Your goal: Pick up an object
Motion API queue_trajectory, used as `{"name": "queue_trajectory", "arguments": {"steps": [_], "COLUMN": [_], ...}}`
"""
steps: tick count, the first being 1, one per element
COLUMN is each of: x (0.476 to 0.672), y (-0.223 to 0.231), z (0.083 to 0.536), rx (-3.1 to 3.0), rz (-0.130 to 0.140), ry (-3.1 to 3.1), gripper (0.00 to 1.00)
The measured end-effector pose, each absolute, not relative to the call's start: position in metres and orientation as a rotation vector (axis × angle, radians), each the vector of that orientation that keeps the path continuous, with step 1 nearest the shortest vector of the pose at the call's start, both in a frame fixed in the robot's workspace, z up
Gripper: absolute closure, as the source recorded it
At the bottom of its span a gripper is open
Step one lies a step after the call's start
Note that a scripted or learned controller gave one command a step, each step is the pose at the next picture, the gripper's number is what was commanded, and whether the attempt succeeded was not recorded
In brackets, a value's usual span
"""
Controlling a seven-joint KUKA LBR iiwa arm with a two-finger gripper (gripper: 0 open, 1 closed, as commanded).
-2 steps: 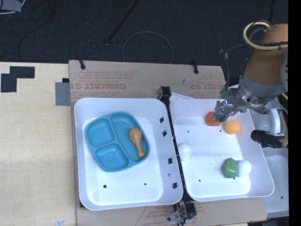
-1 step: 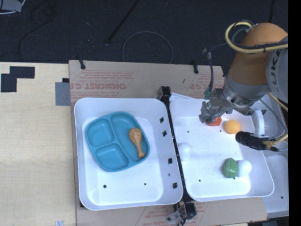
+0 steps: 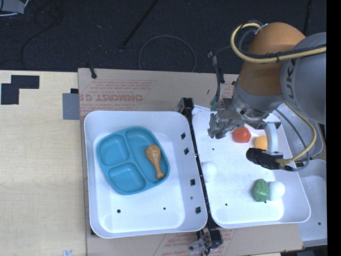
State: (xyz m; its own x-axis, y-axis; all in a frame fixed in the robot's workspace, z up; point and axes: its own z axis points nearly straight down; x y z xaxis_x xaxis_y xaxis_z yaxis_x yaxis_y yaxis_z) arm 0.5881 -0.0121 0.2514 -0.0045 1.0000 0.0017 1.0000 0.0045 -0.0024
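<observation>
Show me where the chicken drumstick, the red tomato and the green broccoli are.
chicken drumstick (image 3: 155,160): camera view, middle of the toy's shaft, in the blue plate's right compartment.
red tomato (image 3: 241,135): camera view, centre of its round top, right bin.
green broccoli (image 3: 261,190): camera view, centre of its green head, right bin.

wooden bench (image 3: 37,159), cardboard sheet (image 3: 128,92), two white bins (image 3: 138,217)
</observation>
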Motion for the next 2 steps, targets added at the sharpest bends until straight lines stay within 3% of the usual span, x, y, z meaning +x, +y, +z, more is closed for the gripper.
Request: {"name": "queue_trajectory", "arguments": {"steps": [2], "x": [0.582], "y": [0.086], "z": [0.231], "rx": [-2.214], "rz": [0.006], "ry": [-2.222], "gripper": [1.00]}}
